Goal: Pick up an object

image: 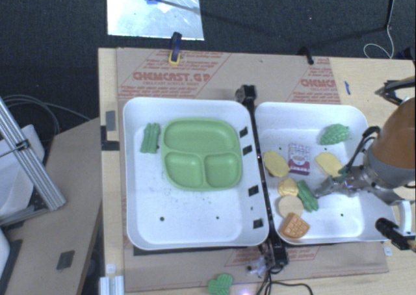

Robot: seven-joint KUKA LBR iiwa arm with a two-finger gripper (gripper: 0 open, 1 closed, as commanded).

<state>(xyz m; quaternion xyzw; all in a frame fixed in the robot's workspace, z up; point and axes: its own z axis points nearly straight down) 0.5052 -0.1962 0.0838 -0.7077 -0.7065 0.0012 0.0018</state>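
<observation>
Floor item: small green leafy toy piece [220,283] at bottom edge of view, below the bench front, outside both bins.
Gripper: two-finger metal gripper [320,189] low inside right shallow white bin [354,117]; fingers look drawn close together, tips right by the dark green pickle-shaped toy [307,195]; nothing seen clamped between them, contact with pickle unclear.
Arm: grey arm with orange band [398,138] comes in from right edge, over right bin's right wall.
Nearest to gripper: dark green pickle lies slanted, touching pale round cookie-like disc [289,206] and small yellow lumpy piece [288,187].
Right bin, front: orange waffle-patterned wedge [294,226] near front wall, just beside the pale disc.
Right bin, middle: yellow oval chip-like piece [275,163] toward left wall; small white-and-purple packet [299,156] just beside it; second yellow piece [328,163] right of packet, near the gripper body.
Right bin, back: light green bumpy grape-like cluster [334,134] near back right corner, apart from others.
Left bin: left shallow white bin [140,222] holds light green three-compartment plastic plate [201,154], flat, centred toward back; green ridged strip-shaped toy [151,137] just left of plate, not touching.
Divider: black clips [251,149] along the wall shared by the bins.
Bench: brown cardboard sheet with red print [170,76] under both bins; yellow-and-blue clamp [175,49] at its back edge.
Floor behind: shiny silver square sheet [154,1] on dark carpet.
</observation>
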